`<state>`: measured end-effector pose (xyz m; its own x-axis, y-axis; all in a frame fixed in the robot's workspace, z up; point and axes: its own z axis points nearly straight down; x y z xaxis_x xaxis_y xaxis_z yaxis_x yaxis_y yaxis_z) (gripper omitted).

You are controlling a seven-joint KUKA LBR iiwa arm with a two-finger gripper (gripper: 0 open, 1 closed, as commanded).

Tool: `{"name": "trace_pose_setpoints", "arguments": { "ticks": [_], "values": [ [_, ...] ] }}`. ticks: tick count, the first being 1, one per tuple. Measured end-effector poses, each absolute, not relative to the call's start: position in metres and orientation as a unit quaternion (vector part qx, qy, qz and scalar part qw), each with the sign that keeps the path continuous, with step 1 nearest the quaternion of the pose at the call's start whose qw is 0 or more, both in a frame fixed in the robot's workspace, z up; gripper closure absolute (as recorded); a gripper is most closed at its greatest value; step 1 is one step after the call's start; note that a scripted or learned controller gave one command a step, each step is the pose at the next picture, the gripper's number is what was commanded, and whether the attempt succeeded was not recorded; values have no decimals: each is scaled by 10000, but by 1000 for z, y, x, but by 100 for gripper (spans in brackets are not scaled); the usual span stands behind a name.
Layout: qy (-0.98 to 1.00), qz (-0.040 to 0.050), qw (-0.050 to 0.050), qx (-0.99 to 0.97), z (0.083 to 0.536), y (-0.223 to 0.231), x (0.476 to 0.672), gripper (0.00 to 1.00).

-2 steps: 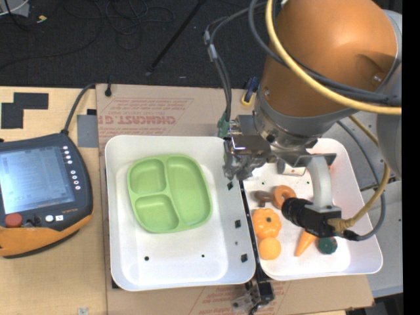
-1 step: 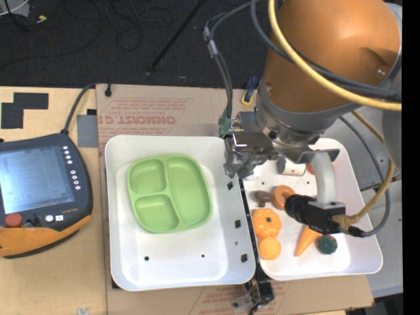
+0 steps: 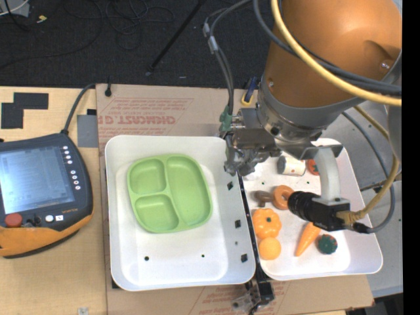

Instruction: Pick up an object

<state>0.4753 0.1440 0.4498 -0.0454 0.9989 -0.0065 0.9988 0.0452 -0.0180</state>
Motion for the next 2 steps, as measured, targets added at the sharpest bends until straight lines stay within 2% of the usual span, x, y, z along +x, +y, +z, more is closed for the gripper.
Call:
{"name": "trace_pose_setpoints", "arguments": {
  "ticks": [1, 2],
  "values": [
    [-7271, 106, 49, -6864, 459, 145, 475, 100],
    [-7280, 111, 53, -6855, 458, 145, 475, 0]
  ]
}}
